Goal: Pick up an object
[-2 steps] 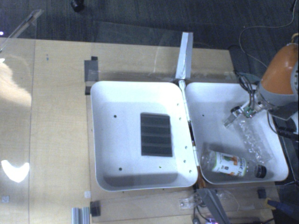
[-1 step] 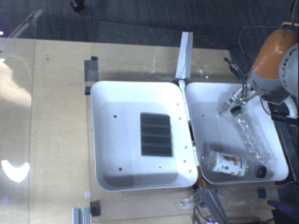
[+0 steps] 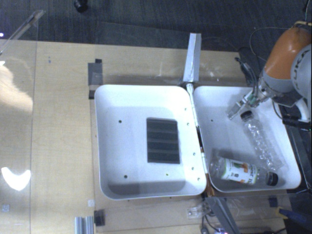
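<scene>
My gripper [image 3: 239,109] hangs over the upper middle of the right bin [image 3: 214,101], slanting down to the left from the grey wrist and orange band [image 3: 287,52]. Just below and right of its tip lies a clear plastic bottle [image 3: 261,141], its black cap [image 3: 246,114] close to the gripper; whether they touch is unclear. A second bottle with a white and orange label [image 3: 239,171] lies on its side along the bin's front wall, black cap pointing right. In the left bin [image 3: 112,111] a dark ribbed rectangular block [image 3: 163,140] lies flat near the centre.
A grey bar [image 3: 192,57] runs back from the gap between the bins. Cables [image 3: 248,67] hang behind the right bin near the arm. Black brackets [image 3: 96,74] sit at the left bin's far corner. A clear panel [image 3: 19,130] covers the bench's left side.
</scene>
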Tool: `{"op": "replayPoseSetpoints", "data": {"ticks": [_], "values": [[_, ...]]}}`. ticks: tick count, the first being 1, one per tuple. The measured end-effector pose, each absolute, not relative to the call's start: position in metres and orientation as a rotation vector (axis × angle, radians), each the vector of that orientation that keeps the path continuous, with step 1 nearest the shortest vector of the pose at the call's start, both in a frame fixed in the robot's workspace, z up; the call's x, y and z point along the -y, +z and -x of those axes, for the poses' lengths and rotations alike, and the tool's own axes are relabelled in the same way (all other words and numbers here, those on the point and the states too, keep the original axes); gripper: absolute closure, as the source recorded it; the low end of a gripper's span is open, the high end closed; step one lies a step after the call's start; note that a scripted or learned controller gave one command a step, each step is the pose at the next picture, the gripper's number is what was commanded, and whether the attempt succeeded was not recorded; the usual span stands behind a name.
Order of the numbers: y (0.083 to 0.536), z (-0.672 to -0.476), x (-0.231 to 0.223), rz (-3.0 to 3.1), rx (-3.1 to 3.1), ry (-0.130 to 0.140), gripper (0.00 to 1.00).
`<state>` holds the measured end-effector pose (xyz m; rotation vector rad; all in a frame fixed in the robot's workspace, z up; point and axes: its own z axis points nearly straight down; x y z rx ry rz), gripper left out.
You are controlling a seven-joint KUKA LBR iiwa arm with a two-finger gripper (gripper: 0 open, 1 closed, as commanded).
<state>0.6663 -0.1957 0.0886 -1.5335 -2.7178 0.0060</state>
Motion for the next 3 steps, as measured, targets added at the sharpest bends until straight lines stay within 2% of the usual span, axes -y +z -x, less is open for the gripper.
{"op": "replayPoseSetpoints", "data": {"ticks": [1,2,3], "values": [[0.103,-0.672,0.197,1.544,2.749,0.002,1.00],[0.100,-0.668,0.191,1.523,2.729,0.003,0.00],[0.139,-0.668,0.205,1.143,2.939,-0.003,0.00]]}}
